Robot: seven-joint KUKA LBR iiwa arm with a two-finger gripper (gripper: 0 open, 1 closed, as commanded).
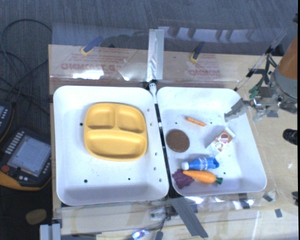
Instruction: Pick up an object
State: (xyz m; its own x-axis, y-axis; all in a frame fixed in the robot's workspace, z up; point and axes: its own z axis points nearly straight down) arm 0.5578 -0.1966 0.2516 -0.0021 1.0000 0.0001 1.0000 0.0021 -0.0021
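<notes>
Your claw (238,110) hangs at the right rim of the right bin (250,181), low over the upper right corner, and nothing sits between its fingers. One grey finger pokes down-left toward the bin floor; whether the pair stands apart or together, you cannot tell from this angle, so don't count on it either way.

Nearest to you is the small white carton (221,140), lying tilted just below the claw, apart from everything else. That looks like your best pick: free on all sides, room for a finger on each flank. Line up across its narrow side, come straight down, and close only once you're level with its middle.

Farther left, the thin orange crayon (195,121) lies flat alone, probably too slim to grab cleanly. The brown disc (178,140) lies flat as well, with little edge to catch.

At the bottom the blue-and-white bottle (201,163), the carrot (204,177) and the purple lump (182,178) crowd together, touching or nearly so. Going there risks nudging neighbours.

The left bin (70,184) holds the yellow divided plate (116,131), well apart from you. Leave it.
</notes>
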